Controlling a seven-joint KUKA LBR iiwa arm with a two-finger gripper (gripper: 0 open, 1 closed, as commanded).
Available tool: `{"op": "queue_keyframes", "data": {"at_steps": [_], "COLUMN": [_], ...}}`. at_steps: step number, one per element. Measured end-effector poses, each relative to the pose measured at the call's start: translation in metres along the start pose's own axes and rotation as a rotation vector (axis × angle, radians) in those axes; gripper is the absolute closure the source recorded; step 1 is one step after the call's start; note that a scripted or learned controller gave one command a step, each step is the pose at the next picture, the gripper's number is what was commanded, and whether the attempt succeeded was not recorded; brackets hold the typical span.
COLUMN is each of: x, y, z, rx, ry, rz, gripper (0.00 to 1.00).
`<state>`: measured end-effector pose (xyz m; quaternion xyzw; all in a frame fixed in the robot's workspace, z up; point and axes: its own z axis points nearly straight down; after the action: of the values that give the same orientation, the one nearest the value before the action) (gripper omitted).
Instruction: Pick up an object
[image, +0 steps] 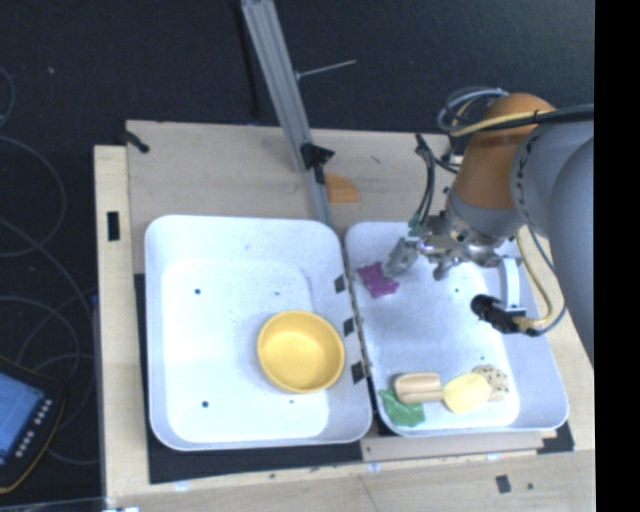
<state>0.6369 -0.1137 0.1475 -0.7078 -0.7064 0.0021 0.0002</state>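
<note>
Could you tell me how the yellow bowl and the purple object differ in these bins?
The yellow bowl sits alone in the left bin; the purple object lies in the right bin, beside the gripper. The bowl is far larger, round and open; the purple object is small and irregular.

Grey arm (560, 190) with orange band (495, 150), looping black cables (540, 290).
</note>
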Motion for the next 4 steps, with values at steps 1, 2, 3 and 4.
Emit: {"op": "queue_keyframes", "data": {"at_steps": [1, 2, 3, 4], "x": [-0.001, -0.002, -0.011, -0.011], "y": [0.0, 0.002, -0.002, 0.007], "z": [0.048, 0.035, -0.025, -0.072], "rx": [-0.003, -0.009, -0.01, -0.01], "ry": [0.001, 0.001, 0.001, 0.002], "rz": [0.002, 0.006, -0.001, -0.005], "gripper": [0.0, 1.0, 1.0, 1.0]}}
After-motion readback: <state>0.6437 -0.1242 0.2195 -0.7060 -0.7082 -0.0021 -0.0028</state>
